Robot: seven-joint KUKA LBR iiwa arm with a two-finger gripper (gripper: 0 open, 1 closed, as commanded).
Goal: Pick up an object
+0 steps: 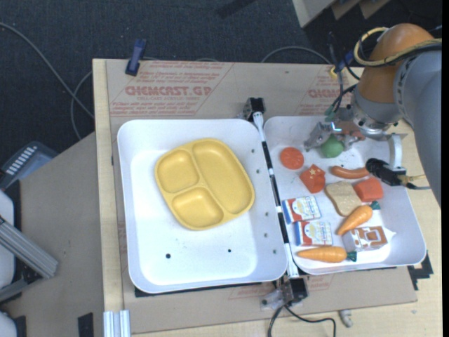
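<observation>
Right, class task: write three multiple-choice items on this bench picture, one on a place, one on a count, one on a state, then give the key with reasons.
1. Where does the yellow divided plate lie?
A. in the left bin
B. in the right bin
C. on the floor

2. How many toy carrots are in the right bin?
A. none
B. two
C. five

3. Where is the pincer?
A. over the plate
B. off the bench
C. down at a green item

Key:
1 A, it rests in the left bin.
2 B, one carrot lies slanted, another flat near the front.
3 C, it sits at the right bin's far end.
</observation>
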